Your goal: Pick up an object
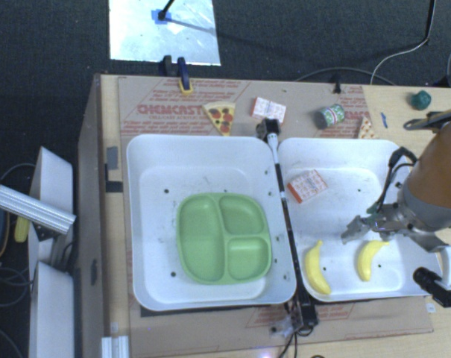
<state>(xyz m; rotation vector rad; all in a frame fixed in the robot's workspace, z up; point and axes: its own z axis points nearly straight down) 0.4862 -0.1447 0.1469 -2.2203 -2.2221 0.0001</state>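
The right bin (pixel 344 166) holds two yellow bananas and a packet. One banana (pixel 315 268) lies near the bin's front left corner, the other banana (pixel 368 259) lies to its right. A red-and-white packet (pixel 307 186) rests toward the bin's back left. My gripper (pixel 365 228) hangs over the right bin, just behind and above the right-hand banana, on the grey arm with its orange band (pixel 441 166). Nothing shows held in it. A green divided plate (pixel 224 237) sits in the left bin (pixel 154 200).
Behind the bins, on the cardboard, lie a toy pizza slice (pixel 220 116), a small white packet (pixel 268 110), a green can (pixel 331 115), a cracker (pixel 365 127) and a teal object (pixel 421 99). A black divider (pixel 281 192) runs between the bins.
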